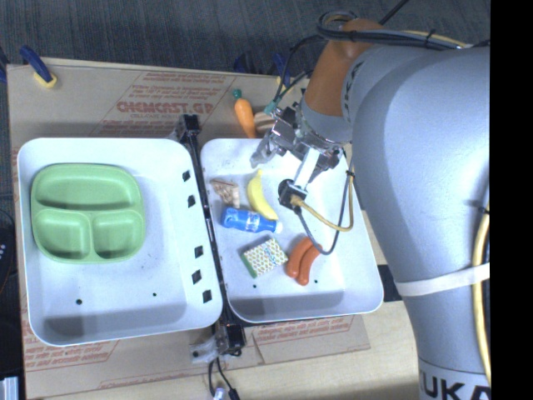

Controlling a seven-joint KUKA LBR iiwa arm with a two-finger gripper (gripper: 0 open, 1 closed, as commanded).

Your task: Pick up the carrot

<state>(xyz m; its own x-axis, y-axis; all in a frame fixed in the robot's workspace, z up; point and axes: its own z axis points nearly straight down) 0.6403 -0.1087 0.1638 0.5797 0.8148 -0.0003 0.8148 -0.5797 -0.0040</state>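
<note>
Carrot point(243, 116) on brown cardboard point(158, 98) behind rt bin point(354, 294), dark carpet point(125, 15)

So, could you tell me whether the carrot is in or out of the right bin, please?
Out. The carrot sits outside the right bin, just beyond its far rim, on the cardboard near the gripper.

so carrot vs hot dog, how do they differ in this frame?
The carrot lies on the cardboard beyond the right bin; the hot dog lies inside it. The carrot is straight with a green top; the hot dog is curved and redder. Both are small, elongated and orange-toned.
</note>
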